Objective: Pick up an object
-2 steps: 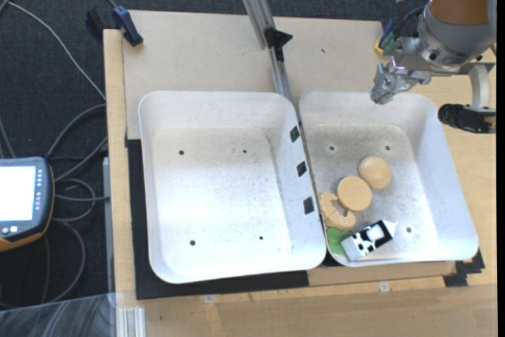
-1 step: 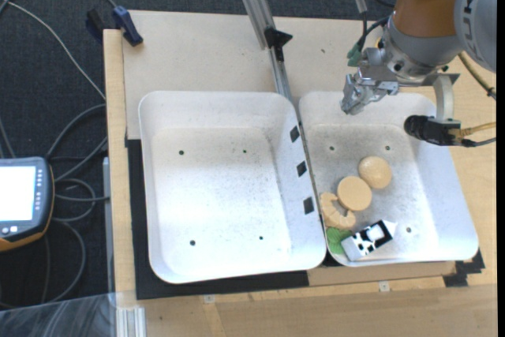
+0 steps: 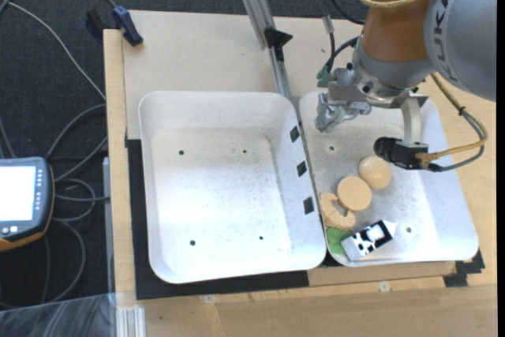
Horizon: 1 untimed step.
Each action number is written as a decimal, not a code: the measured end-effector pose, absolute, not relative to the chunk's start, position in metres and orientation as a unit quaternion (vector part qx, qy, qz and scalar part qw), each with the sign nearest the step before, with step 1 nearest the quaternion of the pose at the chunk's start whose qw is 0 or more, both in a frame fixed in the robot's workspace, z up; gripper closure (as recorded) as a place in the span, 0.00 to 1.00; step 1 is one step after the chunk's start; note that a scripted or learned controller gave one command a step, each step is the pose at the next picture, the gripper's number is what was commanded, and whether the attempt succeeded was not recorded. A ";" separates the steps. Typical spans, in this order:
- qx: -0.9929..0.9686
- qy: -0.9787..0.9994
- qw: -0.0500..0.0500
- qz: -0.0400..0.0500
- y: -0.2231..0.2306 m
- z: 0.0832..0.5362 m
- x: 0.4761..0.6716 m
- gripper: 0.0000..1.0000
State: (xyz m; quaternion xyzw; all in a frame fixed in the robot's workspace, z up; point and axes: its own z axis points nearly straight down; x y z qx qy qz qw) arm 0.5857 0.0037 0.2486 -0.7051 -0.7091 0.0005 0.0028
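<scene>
My gripper [image 3: 329, 119] hangs over the far left part of the right bin [image 3: 442, 233], close to the divider between the bins. Nothing shows between its fingers. Several objects lie nearer the front of that bin: a tan round piece [image 3: 375, 172], a tan disc [image 3: 354, 193] leaning on a pale ridged item [image 3: 332, 210], and a black-and-white box [image 3: 371, 240] with a green edge under it at the front left corner. These objects sit below and to the right of the gripper, apart from it.
The left bin [image 3: 158, 130] lies beside the right one. A slanted metal pole [image 3: 256, 4] rises behind the divider. A black cable part [image 3: 398, 151] hangs off the arm over the right bin. A handheld screen [image 3: 20, 197] sits at far left.
</scene>
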 end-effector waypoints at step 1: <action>-0.704 -0.710 0.003 0.001 0.062 0.241 0.558 1.00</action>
